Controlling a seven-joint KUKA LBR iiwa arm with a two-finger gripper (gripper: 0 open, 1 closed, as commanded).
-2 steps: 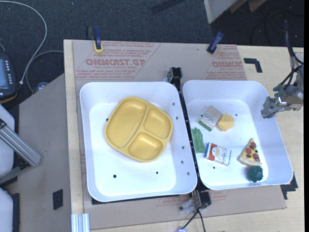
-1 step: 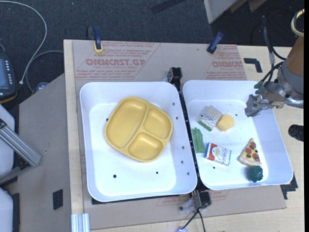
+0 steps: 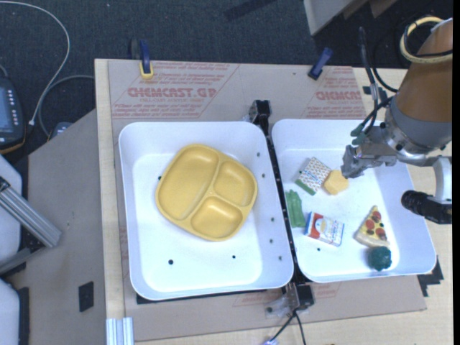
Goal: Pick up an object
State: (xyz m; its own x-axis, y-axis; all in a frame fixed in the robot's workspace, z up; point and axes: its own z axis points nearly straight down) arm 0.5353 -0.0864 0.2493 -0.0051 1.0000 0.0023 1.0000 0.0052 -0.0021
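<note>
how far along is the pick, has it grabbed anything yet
Done: the arm has reached into the right bin, and the gripper sits low beside the yellow block. In hand: nothing visibly held; the block looks to rest on the bin floor next to the patterned box. Left: closing on an item and lifting it. The pizza slice, green stick and yellow tray lie untouched.

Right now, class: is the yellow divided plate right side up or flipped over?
Right side up: the yellow divided plate in the left bin shows three hollow compartments facing upward.
</note>
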